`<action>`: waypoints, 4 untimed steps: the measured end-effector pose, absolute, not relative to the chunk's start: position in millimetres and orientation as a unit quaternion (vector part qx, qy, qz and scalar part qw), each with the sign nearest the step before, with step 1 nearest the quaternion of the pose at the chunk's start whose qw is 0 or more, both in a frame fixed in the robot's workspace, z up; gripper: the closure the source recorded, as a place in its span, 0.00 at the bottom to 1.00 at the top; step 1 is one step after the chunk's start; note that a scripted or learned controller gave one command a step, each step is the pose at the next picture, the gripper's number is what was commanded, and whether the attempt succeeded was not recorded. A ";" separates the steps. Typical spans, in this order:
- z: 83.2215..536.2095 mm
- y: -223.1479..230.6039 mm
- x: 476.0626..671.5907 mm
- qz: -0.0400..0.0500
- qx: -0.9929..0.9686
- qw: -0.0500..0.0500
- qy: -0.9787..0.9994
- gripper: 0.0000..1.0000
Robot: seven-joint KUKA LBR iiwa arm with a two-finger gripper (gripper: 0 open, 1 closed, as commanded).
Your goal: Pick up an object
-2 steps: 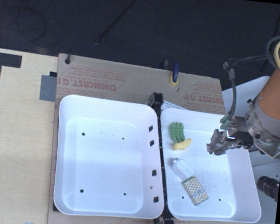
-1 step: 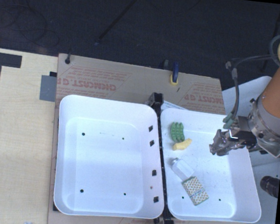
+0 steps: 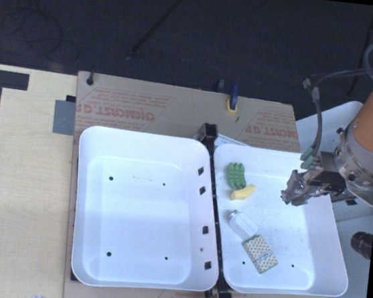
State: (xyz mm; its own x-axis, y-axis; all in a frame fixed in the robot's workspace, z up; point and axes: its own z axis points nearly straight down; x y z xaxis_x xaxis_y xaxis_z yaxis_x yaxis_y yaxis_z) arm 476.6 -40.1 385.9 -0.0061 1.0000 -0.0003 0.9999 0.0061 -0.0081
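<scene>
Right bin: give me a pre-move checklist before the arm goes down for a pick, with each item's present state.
1. Targets present in the right bin: ok. A green object, a yellow piece, a clear item and a patterned packet lie there.
2. Gripper over the right bin: ok, toward its right side.
3. Gripper above a target: not ok; all four objects lie to its left in the view.
4. Nothing held yet: cannot tell.
5. Objects separated for a clean grasp: not ok; green and yellow touch, and the clear item adjoins the packet.
</scene>
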 end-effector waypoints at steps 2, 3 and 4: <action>396.5 41.3 476.1 -0.001 -0.704 0.000 -0.710 1.00; 469.3 102.7 476.2 -0.002 -0.704 -0.001 -0.710 1.00; 469.8 185.1 475.4 0.001 -0.704 0.001 -0.710 1.00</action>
State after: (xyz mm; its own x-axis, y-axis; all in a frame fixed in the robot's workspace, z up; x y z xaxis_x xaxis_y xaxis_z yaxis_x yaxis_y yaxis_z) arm 475.4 185.1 469.8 -0.0085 1.0000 0.0005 1.0000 0.0085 -0.0028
